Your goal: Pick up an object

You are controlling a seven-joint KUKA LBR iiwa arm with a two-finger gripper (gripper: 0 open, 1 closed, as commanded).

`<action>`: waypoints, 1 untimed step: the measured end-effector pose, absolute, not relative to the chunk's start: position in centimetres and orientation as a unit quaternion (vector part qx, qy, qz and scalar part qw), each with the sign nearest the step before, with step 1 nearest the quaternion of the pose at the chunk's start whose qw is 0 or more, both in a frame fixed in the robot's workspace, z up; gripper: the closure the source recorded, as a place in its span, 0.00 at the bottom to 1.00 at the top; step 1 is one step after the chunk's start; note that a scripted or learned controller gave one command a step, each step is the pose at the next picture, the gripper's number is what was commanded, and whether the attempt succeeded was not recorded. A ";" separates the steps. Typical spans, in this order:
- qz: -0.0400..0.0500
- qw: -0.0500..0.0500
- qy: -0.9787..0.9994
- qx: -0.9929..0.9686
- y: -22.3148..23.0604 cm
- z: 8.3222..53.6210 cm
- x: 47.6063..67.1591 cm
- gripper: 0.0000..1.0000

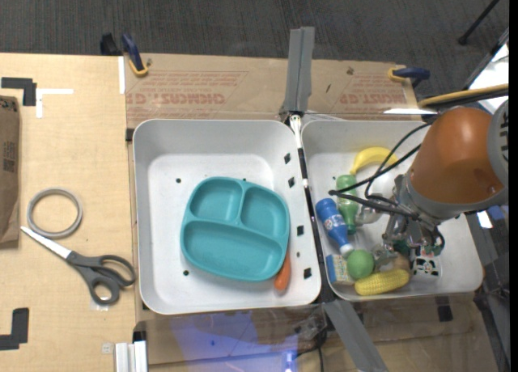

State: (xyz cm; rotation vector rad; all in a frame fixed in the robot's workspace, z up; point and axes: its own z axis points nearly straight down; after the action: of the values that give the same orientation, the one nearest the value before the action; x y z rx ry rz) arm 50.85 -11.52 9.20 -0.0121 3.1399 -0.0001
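Arm (453,160) hides gripper (401,245) fingers; carrot (282,275) partly under teal tray (235,229).

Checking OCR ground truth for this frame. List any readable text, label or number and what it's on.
"GP" plus a longer word, red print, upside down on the cardboard sheet behind the bins: too blurred to spell.
Same print repeated on the cardboard's right part: too blurred.
Blue bottle label: too small to read.
Brown paper bag print: illegible.

- We see even, bright overhead light with soft, faint shadows.
- The two white bins (146,200) glare palest toward 12 o'clock.
- A bluish-violet glow (227,338) sits at 6 o'clock.
- The arm (457,160) at 3 o'clock looks slightly soft; the tabletop (73,160) stays sharp.
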 end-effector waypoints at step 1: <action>0.000 0.002 0.992 0.128 -10.3 9.3 58.7 0.00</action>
State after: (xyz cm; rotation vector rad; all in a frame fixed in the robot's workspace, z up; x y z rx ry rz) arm 58.69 -10.33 9.27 0.4021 3.1111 -0.0007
